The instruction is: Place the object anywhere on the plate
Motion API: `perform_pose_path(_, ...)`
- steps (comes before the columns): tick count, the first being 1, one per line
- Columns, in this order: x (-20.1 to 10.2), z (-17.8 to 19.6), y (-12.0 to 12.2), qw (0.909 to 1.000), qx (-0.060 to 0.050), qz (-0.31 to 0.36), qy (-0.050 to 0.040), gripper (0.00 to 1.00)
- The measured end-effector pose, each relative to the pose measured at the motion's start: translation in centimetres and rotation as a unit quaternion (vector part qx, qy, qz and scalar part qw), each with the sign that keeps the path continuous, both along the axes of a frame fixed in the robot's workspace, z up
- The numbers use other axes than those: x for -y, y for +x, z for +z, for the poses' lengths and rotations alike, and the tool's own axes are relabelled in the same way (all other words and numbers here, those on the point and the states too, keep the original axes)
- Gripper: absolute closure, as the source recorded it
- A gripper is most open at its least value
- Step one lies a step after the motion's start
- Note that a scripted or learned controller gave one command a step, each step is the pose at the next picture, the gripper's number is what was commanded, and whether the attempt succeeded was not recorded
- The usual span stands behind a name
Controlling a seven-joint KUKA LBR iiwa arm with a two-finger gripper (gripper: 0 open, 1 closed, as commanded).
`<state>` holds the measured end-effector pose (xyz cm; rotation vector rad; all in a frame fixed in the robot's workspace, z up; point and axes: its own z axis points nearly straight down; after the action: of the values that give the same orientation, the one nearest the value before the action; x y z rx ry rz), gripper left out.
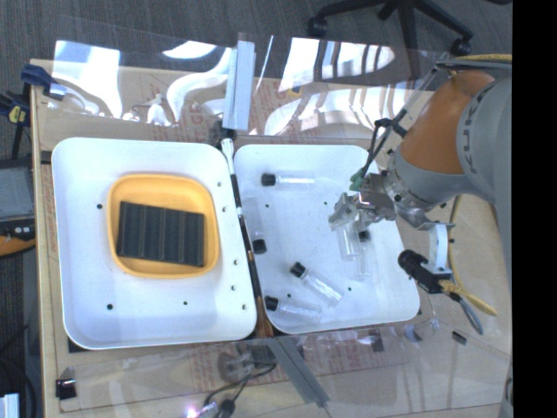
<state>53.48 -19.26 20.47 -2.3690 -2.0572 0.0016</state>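
Camera view: gripper [352,219] hangs over the right bin [383,303] above a clear vial [349,244]; finger state, can't tell. Yellow plate [162,191] sits left.

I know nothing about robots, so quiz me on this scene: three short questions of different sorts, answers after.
1. True or false: the yellow plate with a dark ribbed insert sits in the left white bin.
2. Which bin is the grey arm's gripper over? A) left B) right
3. Fill in: the clear plastic vials with black caps lie in the ____ white bin.

Key: 1 true. 2 B. 3 right.
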Motion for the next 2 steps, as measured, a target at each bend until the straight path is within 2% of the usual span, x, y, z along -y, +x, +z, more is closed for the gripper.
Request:
perform_pose_path(1, -6.8, -3.2, -5.7, 0.9993, -0.002, 0.036, -0.0003, 1.0)
perform_pose_path(2, -12.1, -0.7, -3.8, 0.9967, -0.001, 0.082, -0.0005, 1.0)
